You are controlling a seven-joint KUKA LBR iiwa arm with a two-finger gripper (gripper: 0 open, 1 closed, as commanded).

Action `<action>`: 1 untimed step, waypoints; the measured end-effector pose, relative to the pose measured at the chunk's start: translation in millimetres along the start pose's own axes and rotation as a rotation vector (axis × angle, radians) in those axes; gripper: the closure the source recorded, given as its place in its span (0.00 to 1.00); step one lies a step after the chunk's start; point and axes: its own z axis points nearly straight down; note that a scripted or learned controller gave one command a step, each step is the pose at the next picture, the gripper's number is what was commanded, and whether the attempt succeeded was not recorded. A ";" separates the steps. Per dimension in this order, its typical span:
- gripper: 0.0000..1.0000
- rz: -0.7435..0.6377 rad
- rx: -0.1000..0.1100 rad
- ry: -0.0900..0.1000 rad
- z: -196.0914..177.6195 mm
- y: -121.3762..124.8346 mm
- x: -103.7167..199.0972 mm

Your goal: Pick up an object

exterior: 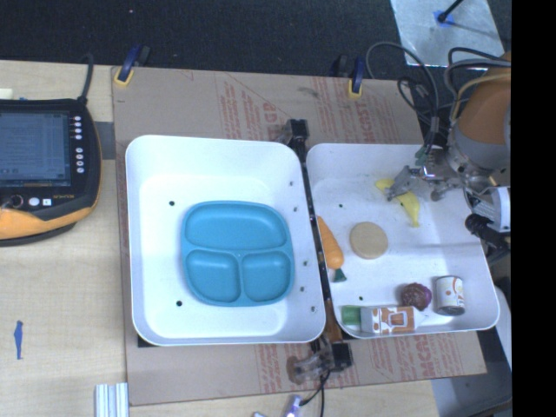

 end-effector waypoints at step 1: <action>1.00 -0.001 0.000 0.000 -11.0 0.4 -0.4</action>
